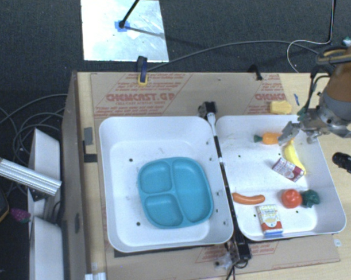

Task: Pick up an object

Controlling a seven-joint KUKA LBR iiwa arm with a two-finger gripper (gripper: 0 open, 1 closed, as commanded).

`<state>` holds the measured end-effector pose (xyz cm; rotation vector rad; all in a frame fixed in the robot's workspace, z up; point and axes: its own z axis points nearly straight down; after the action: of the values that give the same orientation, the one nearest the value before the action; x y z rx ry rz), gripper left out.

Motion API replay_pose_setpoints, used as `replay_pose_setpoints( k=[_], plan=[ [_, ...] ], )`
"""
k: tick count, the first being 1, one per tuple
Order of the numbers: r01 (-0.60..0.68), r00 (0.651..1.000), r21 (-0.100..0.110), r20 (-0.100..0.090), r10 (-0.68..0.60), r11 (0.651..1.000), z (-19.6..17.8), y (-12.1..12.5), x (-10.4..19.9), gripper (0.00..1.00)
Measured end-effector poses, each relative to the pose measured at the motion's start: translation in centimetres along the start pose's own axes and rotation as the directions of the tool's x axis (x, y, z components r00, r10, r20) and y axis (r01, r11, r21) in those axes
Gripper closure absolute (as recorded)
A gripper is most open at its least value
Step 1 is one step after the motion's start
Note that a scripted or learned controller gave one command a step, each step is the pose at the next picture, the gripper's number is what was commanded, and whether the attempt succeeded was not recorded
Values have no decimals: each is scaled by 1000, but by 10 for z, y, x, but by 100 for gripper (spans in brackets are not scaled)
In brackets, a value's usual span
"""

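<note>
Where the gripper (297, 132) hovers — finger state unclear — banana (292, 154), carrot (269, 138) crowd below.

Right bin (329, 177) crowded by banana (293, 155), packet (288, 170), sausage (248, 198); its left-centre floor lies open

The end effector (299, 132) hides the banana's (293, 156) upper end.
</note>
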<state>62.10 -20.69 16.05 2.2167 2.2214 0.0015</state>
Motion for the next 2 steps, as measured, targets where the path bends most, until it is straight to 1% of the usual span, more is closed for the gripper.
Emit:
replay_pose_setpoints(
  k=[1,2],
  plan=[
    [2,1000,4,-2,-2,1000,70,7,1,0],
    [3,1000,0,0,-3,1000,75,14,1,0]
  ],
)
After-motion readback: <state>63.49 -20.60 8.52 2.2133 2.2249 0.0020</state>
